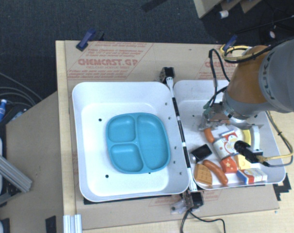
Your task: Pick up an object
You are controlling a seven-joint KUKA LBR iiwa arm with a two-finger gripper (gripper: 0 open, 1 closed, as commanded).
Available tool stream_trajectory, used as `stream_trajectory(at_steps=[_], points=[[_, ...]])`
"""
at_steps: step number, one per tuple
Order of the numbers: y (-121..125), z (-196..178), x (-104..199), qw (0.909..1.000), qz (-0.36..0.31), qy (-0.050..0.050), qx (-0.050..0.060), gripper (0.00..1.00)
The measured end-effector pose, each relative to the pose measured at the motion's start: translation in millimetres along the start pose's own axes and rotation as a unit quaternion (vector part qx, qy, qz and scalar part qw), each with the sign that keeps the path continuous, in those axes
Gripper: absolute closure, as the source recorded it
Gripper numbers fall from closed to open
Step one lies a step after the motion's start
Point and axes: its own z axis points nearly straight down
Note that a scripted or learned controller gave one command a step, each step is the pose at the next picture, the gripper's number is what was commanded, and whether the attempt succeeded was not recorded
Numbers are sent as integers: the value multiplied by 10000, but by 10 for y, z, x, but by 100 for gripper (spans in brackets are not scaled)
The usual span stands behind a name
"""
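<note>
Looking down on your bench, you see two shallow white bins side by side. The left bin holds one thing: a blue plate with three compartments, lying flat near the middle. The right bin holds a cluster of toy food toward its near half: two sausages, one short and one longer; one waffle-like biscuit touching the longer sausage; one black block; one red and white carton; one yellow piece by the right wall; and one small striped box at the near right corner. Your arm reaches in from the right, with the gripper just above the short sausage. You cannot tell how its jaws stand.
</note>
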Motion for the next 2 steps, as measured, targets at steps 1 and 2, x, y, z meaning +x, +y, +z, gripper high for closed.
stream_trajectory(at_steps=[1,2], points=[[-455,-905,479,10000,-15,-3,-6,100],[-509,-1599,1245,10000,-15,0,-3,100]])
